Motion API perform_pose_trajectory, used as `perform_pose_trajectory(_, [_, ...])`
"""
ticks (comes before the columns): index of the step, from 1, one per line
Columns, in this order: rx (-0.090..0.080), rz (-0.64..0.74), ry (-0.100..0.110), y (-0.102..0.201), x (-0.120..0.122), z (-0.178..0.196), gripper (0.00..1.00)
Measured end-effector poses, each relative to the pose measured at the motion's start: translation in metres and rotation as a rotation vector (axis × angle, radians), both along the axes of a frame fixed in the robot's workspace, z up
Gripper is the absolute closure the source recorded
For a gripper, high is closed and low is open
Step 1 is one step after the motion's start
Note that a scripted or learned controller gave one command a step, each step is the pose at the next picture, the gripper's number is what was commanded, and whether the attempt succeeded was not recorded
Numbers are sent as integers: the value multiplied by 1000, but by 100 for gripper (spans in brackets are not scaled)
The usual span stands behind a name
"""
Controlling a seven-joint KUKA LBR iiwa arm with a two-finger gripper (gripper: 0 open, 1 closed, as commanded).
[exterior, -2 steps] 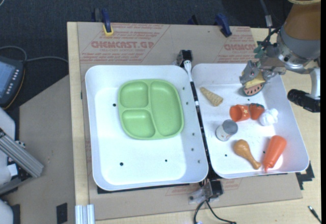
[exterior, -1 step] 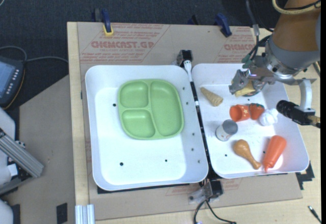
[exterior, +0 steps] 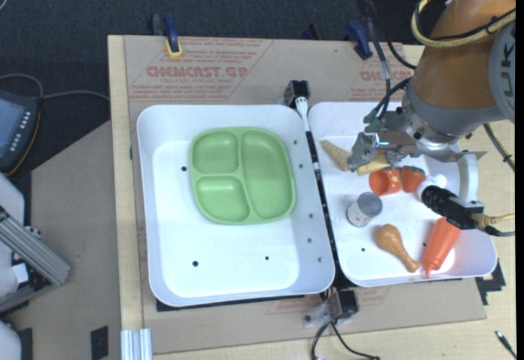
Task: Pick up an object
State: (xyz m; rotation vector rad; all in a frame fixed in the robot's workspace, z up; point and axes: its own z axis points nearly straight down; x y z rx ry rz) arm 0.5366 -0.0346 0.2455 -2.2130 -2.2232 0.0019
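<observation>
Bench (exterior: pixel 123 186): brown board, red lettering along its far edge, carrying two white bins side by side.

Left bin (exterior: pixel 164 252): holds a green divided plate (exterior: pixel 243 176), three compartments, lying flat toward the bin's 12 o'clock half.

Right bin (exterior: pixel 348 264): holds the loose items. Arm (exterior: pixel 463 47), orange band over grey wrist, comes in from 3 o'clock and hangs over the bin's 12 o'clock part.

Gripper (exterior: pixel 366 152): low over the bin at about 11 o'clock of the bin's centre, pointing toward 9 o'clock. Whether its fingers are spread or closed cannot be told; the wrist hardware hides them.

Items, by size:
- Orange carrot (exterior: pixel 440 244), at 4 o'clock of the bin, lying slanted near the 3 o'clock wall.
- Tan drumstick (exterior: pixel 395 245), at 6 o'clock, just beside the carrot.
- Red-orange tomato-like piece (exterior: pixel 396 180), mid-bin, just below the gripper hardware.
- Yellow cone-shaped piece (exterior: pixel 336 154), at 10 o'clock, just beside the gripper tip; contact unclear.
- Grey round cap-like object (exterior: pixel 364 209), centre of bin, toward 7 o'clock of the tomato-like piece.
</observation>
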Motion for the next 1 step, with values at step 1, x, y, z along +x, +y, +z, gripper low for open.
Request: perform_pose_trajectory(1, [0,-1,1,36,-23,-13,100])
